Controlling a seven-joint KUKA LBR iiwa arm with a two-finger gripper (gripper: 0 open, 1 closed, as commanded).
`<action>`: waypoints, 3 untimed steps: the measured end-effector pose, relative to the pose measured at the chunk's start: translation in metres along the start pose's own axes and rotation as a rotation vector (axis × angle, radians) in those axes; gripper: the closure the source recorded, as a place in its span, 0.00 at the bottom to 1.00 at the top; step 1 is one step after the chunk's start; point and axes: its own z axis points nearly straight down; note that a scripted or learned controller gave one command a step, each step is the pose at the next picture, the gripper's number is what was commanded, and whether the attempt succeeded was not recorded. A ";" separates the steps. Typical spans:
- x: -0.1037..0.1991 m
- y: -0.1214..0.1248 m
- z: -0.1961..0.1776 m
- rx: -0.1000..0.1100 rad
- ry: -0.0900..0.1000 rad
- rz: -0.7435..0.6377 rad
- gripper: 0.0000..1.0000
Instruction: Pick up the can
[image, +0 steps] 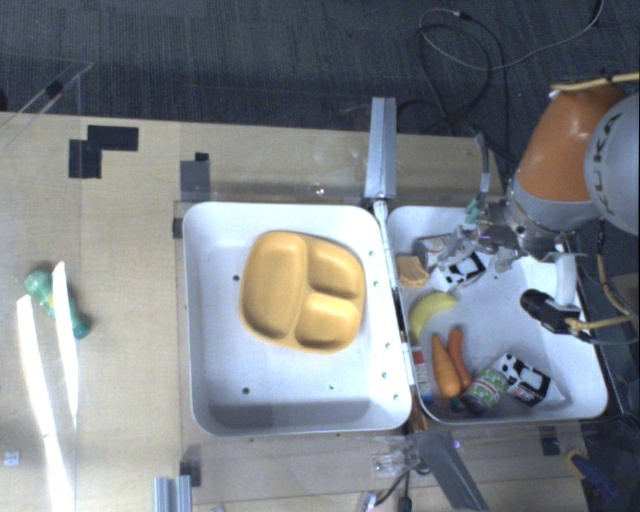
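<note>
The can (486, 391), small with a green label, lies on its side near the front edge of the right bin (578, 395). It rests between two carrots (448, 364) and a black-and-white carton (526, 378). My gripper (468, 243) hangs over the back left part of the right bin, well behind the can and apart from it. A second black-and-white carton (463, 269) sits directly beneath the gripper. Whether the carton is touched I cannot tell.
The left bin (210, 390) holds a yellow divided plate (302, 290). In the right bin a tan cracker (410, 268) and a yellow-green fruit (432, 309) lie by the left wall. A green object (40, 285) lies on the bench at far left.
</note>
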 end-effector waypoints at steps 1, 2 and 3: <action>-0.001 0.027 0.069 -0.034 -0.005 -0.033 0.00; -0.062 -0.020 0.093 -0.009 -0.003 -0.138 0.00; -0.060 -0.017 0.081 -0.015 -0.002 -0.140 1.00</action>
